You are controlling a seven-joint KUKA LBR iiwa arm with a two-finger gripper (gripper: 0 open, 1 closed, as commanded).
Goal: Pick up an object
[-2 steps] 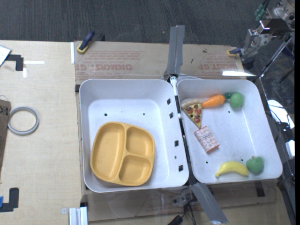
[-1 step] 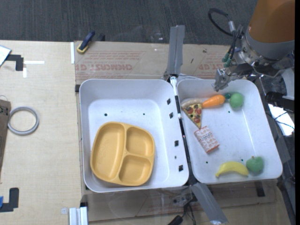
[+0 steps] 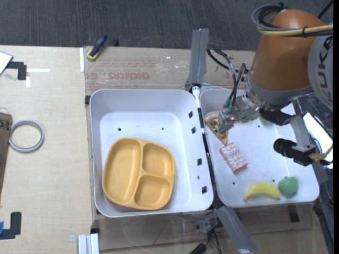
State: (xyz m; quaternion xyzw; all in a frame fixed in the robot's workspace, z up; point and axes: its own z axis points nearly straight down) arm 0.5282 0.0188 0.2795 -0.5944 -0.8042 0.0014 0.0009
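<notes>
hand [image 3: 228, 121]: opening cannot be told, low over a flat packet [image 3: 213, 126] at right bin [image 3: 307, 192] far-left corner | box [image 3: 233, 157] mid-bin | banana [image 3: 261, 191], apple [image 3: 288, 186] near edge

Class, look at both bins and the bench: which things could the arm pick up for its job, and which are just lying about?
Belonging to the job:
- hand
- snack packet
- small red box
- banana
- green apple
- yellow divided plate

Lying about:
- tape roll
- blue-and-yellow tool
</notes>
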